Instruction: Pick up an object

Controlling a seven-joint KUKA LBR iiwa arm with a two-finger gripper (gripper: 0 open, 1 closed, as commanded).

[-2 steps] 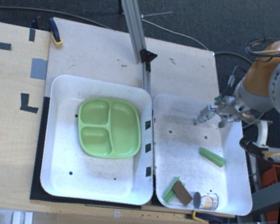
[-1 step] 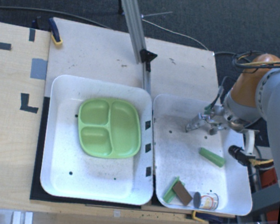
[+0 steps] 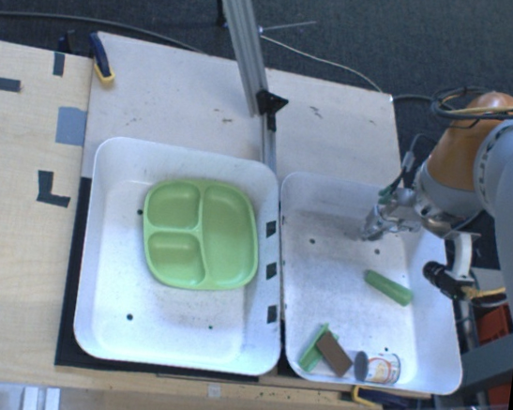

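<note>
My gripper (image 3: 374,228) hangs low over the far part of the right bin (image 3: 313,207), near its right wall, with the grey arm and orange band behind it. A green cylinder (image 3: 388,287) lies on the bin floor a short way in front of the gripper, apart from it. Along the bin's near edge lie a green block (image 3: 313,348), a brown block (image 3: 334,355) leaning against it, and a small can (image 3: 378,368) on its side. I see nothing held at the gripper.
A green divided plate (image 3: 201,235) lies in the left bin (image 3: 98,319). A metal pole (image 3: 247,37) slants down to the ridge between the bins. Black clips (image 3: 269,269) sit along that ridge. Cables run across the bench at the back.
</note>
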